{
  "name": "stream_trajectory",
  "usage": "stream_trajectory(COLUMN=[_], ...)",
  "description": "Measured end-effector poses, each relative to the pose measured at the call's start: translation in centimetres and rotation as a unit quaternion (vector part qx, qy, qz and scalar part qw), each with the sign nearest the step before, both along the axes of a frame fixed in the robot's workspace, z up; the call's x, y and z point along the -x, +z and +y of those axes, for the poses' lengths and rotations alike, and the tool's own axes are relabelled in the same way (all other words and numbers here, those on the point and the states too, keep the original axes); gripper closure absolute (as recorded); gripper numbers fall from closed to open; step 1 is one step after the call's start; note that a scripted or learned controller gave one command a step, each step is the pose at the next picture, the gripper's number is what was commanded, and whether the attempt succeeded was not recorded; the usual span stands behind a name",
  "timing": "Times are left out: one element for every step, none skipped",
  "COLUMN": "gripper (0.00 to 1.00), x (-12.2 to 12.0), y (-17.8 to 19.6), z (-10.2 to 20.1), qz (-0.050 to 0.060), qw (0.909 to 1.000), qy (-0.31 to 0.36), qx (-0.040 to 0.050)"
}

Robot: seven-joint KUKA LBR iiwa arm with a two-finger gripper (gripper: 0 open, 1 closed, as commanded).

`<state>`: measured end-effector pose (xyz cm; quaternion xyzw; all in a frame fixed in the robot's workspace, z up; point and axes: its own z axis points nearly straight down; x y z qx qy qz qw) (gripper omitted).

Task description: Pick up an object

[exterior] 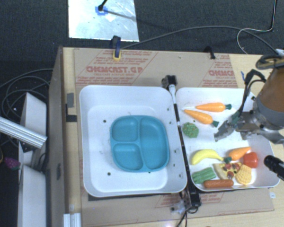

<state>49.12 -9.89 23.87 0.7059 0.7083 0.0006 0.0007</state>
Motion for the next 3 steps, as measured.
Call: stream_trajectory(gripper=[0.0, 0.0, 0.0], x=[-6.0, -12.3, -15.8], y=[-9.0, -15.5, -15.4], z=[-4.4, -1.2, 0.0], qz=[0.002, 0.001, 0.003], qw=[1.0, 1.0, 1.0], qy=[-0.001, 0.0, 0.0], qx=[-0.0001, -0.0002, -0.0003])
